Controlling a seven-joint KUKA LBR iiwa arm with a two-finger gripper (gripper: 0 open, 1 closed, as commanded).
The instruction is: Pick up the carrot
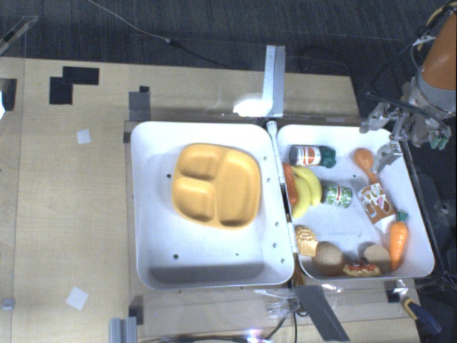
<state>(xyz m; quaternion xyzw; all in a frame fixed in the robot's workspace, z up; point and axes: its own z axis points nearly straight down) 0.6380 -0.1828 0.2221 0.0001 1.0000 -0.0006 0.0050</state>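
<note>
Two shallow white bins side by side on the tabletop [64, 191]. Left bin [153, 256] carrying a yellow divided plate [216, 185], set roughly in the middle, away from the walls. Right bin [421, 266] crowded with toy food, probably tipped in loosely rather than arranged, since pieces lie at all angles.

Carrot [398, 241] lying near the right wall of the right bin, toward the near corner, orange body pointing down and green top uppermost, just beside a small printed packet [375, 201] and close to a pale rounded roll [373, 252]. Enough bare white around its right side for a finger to slip in, by the look of it; the packet on the other side could get in the way.

Pincer [389, 148] hanging over the far right corner of the same bin, beside an orange drumstick-like piece [365, 161], well apart from the carrot. Nothing visibly between the fingers. Fingers too small and too tangled with the wrist hardware to read; cannot tell whether apart or together.

Also in the right bin: a banana [305, 188], two small cans [312, 156] [336, 194], a reddish strip [288, 182] half tucked against the dividing wall, and a waffle-like piece [306, 240], a brown lump [328, 254] and a flat topped piece [360, 268] along the near wall, hard to name. Arm cut off at the right edge, only the orange band [439, 59] and wrist in frame.
</note>
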